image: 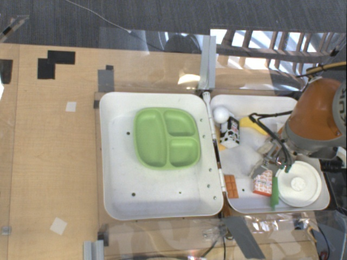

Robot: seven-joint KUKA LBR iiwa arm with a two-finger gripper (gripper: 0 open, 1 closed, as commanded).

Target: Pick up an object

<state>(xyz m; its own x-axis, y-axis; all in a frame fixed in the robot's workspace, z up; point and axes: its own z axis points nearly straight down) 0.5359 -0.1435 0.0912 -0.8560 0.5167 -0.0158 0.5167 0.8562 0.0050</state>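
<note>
Camera view: looking down on two white bins, with the green plate [166,138] as my landmark, sitting mid left bin [116,194].
Arm: grey with an orange band [313,112], reaching in well to the right of the green plate, over the right bin [238,202].
Gripper: the gripper [271,158] is hanging low over the clutter far right of the green plate. Honestly can't tell how wide it's set, too much metal and cable overlapping there, and I'm not seeing anything held.
Likely target: the small red-and-white box [263,184], lying flat to the right of the green plate and slightly lower, just under the gripper.
Handling guess: looking like light cardboard, stiff-ish but crushable, so I'm thinking pinch across the short sides, gently. Lying flat, it's giving little edge to bite.
Other picks: the green marker [275,191] touching the box's right edge is thin and slick, probably rolling away. The white round lid [299,184] further right is too wide and flat.
Counts: two bins, one green plate with three compartments, one box, one marker, one round lid, one white ball [220,113] just right of the plate's top corner, one black-and-white toy [230,132] below the ball, one yellow piece [250,123] beside the toy, one brown strip [231,186] at the bin wall.
</note>
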